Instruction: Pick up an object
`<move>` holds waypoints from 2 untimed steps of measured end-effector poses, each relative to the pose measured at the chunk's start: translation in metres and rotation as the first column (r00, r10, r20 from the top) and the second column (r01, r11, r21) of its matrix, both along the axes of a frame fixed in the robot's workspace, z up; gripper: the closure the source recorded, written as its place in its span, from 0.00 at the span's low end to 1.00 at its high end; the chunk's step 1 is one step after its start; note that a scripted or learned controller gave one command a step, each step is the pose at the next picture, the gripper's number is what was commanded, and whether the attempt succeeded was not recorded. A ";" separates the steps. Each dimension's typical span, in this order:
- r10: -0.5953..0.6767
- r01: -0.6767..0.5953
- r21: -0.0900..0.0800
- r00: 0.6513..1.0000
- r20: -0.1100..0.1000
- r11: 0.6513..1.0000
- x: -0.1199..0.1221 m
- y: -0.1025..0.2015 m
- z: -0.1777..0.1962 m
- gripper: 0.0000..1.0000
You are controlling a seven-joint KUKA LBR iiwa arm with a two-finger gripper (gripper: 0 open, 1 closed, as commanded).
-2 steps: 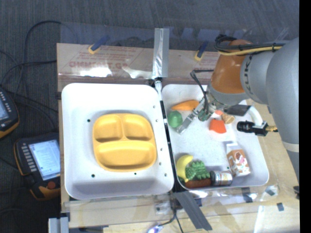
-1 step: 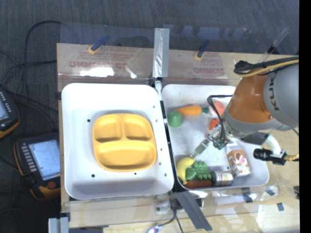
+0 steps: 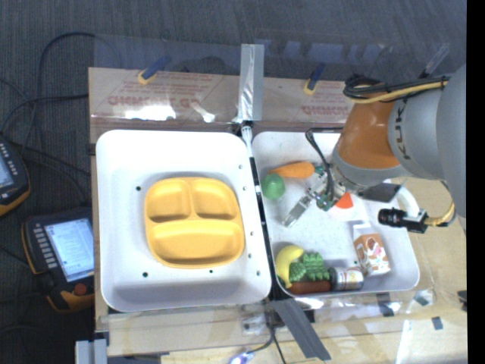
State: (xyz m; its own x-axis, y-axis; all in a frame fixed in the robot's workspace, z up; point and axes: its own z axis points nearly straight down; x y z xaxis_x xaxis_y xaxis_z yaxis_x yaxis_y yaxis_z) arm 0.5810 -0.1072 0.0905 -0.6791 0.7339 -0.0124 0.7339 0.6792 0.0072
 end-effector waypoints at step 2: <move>0.364 -0.364 -0.005 0.932 -0.004 0.932 -0.002 -0.091 -0.001 0.00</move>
